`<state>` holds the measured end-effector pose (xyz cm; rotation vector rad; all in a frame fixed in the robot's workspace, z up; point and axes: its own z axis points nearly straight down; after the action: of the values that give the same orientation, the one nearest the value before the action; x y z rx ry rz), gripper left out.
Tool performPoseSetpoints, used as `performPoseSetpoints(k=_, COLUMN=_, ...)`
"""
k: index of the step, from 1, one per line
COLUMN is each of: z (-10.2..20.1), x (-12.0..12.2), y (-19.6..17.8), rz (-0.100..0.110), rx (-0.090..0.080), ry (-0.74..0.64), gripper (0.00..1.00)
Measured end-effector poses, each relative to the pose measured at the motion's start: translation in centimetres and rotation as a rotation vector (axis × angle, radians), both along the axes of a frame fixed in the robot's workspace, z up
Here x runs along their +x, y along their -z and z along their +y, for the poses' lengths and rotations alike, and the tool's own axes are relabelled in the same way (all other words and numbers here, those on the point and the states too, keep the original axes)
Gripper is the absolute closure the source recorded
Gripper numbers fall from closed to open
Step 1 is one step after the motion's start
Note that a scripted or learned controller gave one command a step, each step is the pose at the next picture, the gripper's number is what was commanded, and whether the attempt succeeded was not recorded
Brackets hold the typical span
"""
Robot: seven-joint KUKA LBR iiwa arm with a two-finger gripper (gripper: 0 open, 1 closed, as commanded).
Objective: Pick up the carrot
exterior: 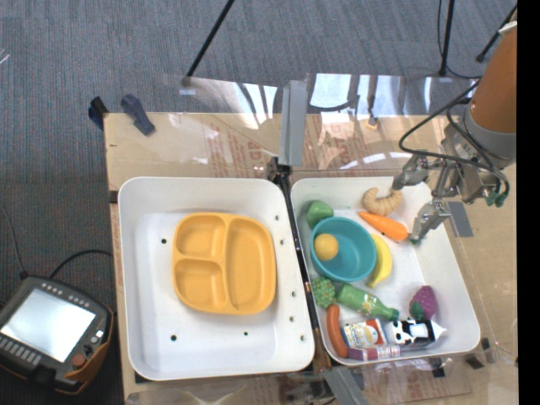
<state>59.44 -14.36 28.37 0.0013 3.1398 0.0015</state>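
you see the carrot [384, 224] just right of the teal bowl [343, 250] | gripper [418, 202] over the carrot | jaws spread open, holding nothing

The divided plate [224, 262] lies in the left bin [143, 201], while in the right bin [460, 277] the carrot [382, 224] lies between the croissant [381, 199] behind and the bowl [343, 249] in front, the gripper [419, 201] open just right of it.
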Motion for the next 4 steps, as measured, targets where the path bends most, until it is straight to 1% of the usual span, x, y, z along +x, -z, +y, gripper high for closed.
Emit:
performPoseSetpoints(k=1, z=-3.3, x=2.8, y=8.9, rz=0.007, rx=0.001, ry=0.3, gripper=0.0)
performPoseSetpoints(k=2, z=-6.6, x=4.4, y=17.5, rz=-0.013, rx=-0.002, ry=0.253, gripper=0.0)
performPoseSetpoints(k=3, z=-5.8, x=4.2, y=19.3, rz=0.0, rx=0.0, ry=0.324, gripper=0.0)
performPoseSetpoints(k=4, z=-4.7, x=4.2, y=19.4, rz=0.002, rx=-0.002, ry=0.382, gripper=0.0)
